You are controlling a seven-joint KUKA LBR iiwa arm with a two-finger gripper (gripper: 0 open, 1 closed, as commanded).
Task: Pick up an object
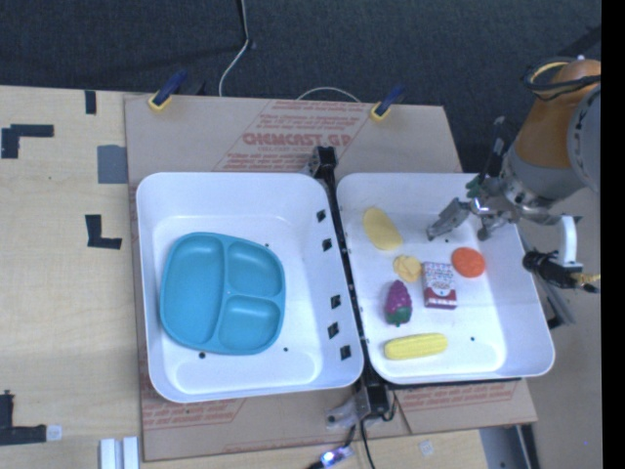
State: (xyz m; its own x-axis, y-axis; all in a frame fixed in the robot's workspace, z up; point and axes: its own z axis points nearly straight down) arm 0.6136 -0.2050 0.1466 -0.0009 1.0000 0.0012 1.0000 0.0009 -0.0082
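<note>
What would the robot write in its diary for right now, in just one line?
gripper: over right bin, holding nothing | nearest: yellow lemon-like toy, orange ball | blue plate: left bin | pick: not done

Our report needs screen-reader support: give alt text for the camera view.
The gripper hangs over the right bin, which holds toy foods including corn and a tomato. The left bin holds a blue divided plate.

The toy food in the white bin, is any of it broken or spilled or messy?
Nothing looks broken or spilled. The yellow corn cob, purple eggplant, small red-and-white carton, orange round fruit and two yellow pieces all lie loose inside the right white bin.
</note>
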